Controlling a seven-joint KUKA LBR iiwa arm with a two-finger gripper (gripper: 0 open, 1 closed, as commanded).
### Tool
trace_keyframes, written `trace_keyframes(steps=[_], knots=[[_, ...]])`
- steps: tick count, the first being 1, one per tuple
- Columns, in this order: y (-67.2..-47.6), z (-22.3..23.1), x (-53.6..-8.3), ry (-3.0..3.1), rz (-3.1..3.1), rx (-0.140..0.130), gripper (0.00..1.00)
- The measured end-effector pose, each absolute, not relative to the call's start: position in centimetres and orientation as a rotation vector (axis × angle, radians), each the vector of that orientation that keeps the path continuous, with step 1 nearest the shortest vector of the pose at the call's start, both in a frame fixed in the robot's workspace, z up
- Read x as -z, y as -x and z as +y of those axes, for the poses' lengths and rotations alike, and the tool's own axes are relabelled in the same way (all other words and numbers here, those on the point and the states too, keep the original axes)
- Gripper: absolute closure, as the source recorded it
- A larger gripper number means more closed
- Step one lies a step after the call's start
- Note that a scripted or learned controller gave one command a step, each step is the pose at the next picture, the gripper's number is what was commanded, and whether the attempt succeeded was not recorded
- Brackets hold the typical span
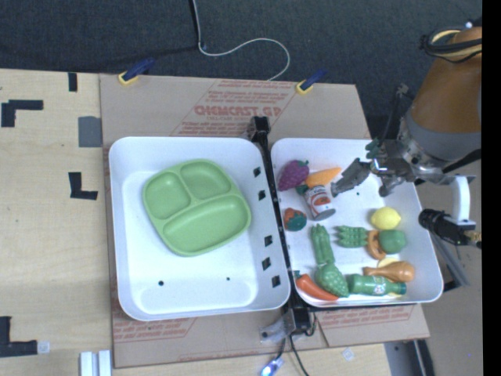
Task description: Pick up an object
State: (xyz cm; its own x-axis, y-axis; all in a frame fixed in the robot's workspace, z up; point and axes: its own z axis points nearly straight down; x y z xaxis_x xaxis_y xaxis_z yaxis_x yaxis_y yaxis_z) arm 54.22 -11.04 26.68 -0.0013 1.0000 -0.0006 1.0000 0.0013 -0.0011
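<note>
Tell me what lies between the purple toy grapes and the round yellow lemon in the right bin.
In the camera view, a small red-and-white can and the gripper above it lie between the purple toy grapes and the round yellow lemon.

Arm (446, 92) cut off by right edge; hand (344, 180) blurred, finger state not discernible; small can (319, 200) partly covered by hand; can label too small to be read

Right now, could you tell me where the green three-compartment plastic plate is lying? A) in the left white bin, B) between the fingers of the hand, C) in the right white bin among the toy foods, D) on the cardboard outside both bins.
A: the green three-compartment plastic plate lies flat in the left white bin, apart from the toy foods in the right white bin.
</note>
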Motion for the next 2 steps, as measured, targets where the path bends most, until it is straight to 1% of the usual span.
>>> trace_keyframes(steps=[1,2], knots=[[-51.08,-2.44,-44.52,2.218,-2.241,0.023,0.00],[-51.05,-2.80,-44.55,2.218,-2.226,-0.002,1.00]])
